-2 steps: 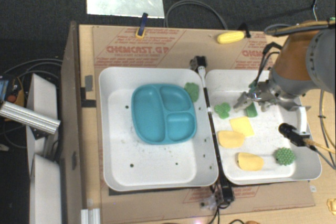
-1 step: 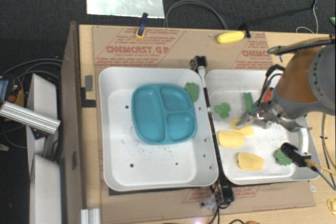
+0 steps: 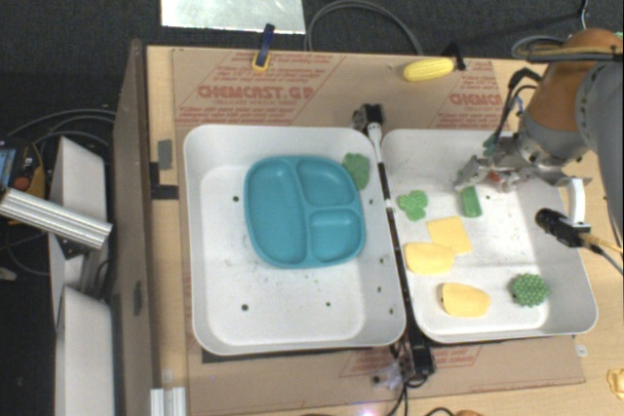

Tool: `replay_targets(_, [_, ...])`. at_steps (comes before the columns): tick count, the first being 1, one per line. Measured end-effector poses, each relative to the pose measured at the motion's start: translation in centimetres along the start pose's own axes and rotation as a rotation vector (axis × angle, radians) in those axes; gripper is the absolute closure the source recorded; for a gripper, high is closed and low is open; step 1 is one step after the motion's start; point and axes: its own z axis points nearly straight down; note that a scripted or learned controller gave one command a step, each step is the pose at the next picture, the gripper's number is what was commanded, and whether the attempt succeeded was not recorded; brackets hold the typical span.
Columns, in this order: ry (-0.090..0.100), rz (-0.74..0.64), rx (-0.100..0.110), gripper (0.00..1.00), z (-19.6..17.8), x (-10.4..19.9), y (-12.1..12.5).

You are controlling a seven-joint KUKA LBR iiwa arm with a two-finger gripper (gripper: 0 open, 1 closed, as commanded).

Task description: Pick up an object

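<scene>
Green stubby block just below the gripper, grip state perhaps unreadable.

Smooth blue plastic tray lies in a matt white bin on printed cardboard.

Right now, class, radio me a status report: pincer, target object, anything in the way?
Pincer low over right bin. Small green block just beneath, not gripped. Yellow pieces and green clump nearby, not blocking.
</scene>
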Motion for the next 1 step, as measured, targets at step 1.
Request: replay_targets(1, [-0.001,-0.004,-0.008,1.0,-1.13,0.17,0.02])
